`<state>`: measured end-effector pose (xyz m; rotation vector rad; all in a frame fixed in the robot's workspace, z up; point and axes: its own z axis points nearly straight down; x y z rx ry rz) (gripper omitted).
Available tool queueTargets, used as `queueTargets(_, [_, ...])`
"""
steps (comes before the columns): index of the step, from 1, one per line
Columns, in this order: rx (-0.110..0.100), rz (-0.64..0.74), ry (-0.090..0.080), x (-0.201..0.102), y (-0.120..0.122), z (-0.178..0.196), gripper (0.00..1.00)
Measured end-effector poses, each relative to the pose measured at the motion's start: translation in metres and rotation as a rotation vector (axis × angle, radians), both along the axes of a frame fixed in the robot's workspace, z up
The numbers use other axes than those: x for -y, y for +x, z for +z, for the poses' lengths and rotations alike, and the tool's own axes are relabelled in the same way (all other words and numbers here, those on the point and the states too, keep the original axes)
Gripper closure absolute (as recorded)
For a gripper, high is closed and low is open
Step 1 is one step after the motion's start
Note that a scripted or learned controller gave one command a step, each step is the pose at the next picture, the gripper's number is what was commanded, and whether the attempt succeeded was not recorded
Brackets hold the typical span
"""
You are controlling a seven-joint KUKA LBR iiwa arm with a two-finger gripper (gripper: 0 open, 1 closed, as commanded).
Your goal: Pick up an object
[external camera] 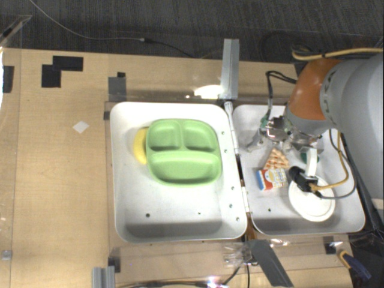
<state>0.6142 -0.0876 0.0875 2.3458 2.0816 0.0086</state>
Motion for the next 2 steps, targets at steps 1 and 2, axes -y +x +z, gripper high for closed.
queueTargets(1, [0.002, 0.210, -0.003, 0.009, -0.047, 0.001, 0.00])
queueTargets(2, [-0.001, 0.301, -0.002, 0.011, 0.003, 0.013, 0.00])
